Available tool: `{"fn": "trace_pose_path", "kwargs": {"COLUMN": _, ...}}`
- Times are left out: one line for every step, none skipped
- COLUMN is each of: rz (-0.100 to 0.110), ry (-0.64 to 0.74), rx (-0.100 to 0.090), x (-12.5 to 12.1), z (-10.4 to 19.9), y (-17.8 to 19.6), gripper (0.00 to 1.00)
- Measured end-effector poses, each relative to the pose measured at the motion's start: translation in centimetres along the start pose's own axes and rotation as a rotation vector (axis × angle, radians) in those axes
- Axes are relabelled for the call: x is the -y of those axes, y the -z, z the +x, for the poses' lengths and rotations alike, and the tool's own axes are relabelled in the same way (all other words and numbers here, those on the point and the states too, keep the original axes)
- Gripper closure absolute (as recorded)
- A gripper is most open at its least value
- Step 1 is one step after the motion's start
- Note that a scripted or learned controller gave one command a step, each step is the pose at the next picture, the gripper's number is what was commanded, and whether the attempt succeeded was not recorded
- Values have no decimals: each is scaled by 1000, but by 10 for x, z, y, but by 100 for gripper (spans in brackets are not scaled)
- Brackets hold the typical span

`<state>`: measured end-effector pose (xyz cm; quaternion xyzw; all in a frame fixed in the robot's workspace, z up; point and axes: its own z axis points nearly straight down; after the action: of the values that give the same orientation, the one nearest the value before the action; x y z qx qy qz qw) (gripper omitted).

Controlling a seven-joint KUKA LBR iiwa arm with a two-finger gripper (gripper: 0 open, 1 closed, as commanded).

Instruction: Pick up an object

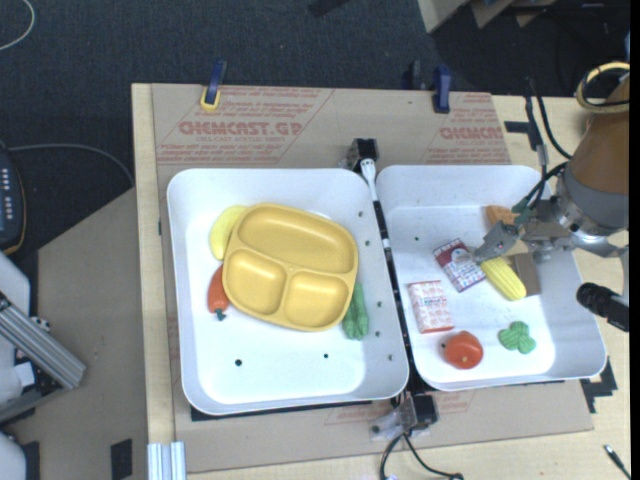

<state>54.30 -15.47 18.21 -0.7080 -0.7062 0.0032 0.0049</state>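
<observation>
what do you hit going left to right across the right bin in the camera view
small red-and-white box → tomato → yellow corn → green broccoli piece

Two bins side by side on the bench. Left bin (pixel 190 268): divided tray (pixel 290 266) in the middle, banana (pixel 224 230) tucked under its upper-left edge, pepper (pixel 217 293) at its left edge, leafy vegetable (pixel 356 313) at its right edge. Right bin (pixel 440 183): two small packets (pixel 430 306) left of centre, corn cob (pixel 504 277) right of them, tomato (pixel 462 350) and broccoli (pixel 517 338) along the near side.
</observation>
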Motion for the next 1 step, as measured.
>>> {"fn": "trace_pose_path", "kwargs": {"rz": -11, "ry": 3, "rx": 2, "x": -3, "z": 0, "y": 6, "gripper": 0}}
